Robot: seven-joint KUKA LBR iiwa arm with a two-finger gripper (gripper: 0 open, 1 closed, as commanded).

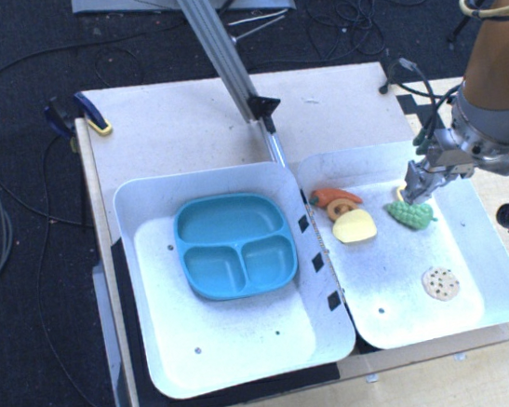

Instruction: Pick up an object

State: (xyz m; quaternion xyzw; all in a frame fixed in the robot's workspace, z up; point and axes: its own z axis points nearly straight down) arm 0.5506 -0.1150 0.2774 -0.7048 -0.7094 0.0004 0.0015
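Lying just beneath the fingers (415, 190): green toy (412, 214).

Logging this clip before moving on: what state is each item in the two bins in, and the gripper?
Blue divided plate: flat in the left bin, compartments bare.
Carrot: lying in the right bin, beside the yellow piece.
Yellow toy food: lying loose.
Green toy vegetable: on the bin floor under the gripper.
Cookie: flat, apart.
Gripper: low over the green toy.
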